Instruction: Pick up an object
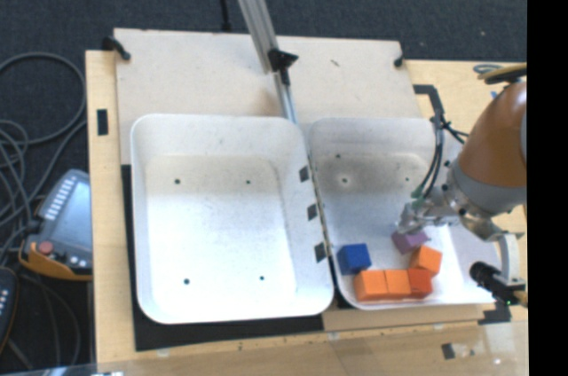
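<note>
Pincer [415, 222] over purple block [408, 239] in right bin [373, 144]; grip can't tell

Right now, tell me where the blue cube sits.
In the camera view, the blue cube lies in the right bin, near its front left corner, just left of the orange blocks and apart from the gripper.

Rounded orange band [499, 144] tops a grey wrist [484, 192]; black cables [437, 154] trail alongside toward the small metallic gripper [415, 219].
</note>
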{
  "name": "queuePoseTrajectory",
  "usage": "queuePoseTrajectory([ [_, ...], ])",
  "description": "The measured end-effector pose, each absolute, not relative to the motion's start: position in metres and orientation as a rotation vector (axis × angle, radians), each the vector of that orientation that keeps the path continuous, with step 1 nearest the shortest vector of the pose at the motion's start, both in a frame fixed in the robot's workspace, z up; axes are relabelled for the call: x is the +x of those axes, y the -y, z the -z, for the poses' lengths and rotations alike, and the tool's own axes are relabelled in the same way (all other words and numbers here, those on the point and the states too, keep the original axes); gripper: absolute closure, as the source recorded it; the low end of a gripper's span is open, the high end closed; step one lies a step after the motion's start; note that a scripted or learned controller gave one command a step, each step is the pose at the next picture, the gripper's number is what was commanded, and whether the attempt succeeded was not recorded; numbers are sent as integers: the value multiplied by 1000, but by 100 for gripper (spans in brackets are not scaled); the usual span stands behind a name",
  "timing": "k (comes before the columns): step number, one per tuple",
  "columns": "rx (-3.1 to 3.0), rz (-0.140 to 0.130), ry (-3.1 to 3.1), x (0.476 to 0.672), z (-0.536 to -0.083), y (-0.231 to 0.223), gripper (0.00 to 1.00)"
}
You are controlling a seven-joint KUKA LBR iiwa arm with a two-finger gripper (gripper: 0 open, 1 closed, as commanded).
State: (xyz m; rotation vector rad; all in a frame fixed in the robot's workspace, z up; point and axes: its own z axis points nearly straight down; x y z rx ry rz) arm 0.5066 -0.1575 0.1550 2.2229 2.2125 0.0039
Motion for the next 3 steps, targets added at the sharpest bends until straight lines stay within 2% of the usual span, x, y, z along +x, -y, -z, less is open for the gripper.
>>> queuePoseTrajectory([
  [1,2226,-4,-2210,506,-154,157,0],
  [2,2205,-15,-2205,507,-127,149,0],
  [3,2207,-17,-2197,508,-136,151,100],
])
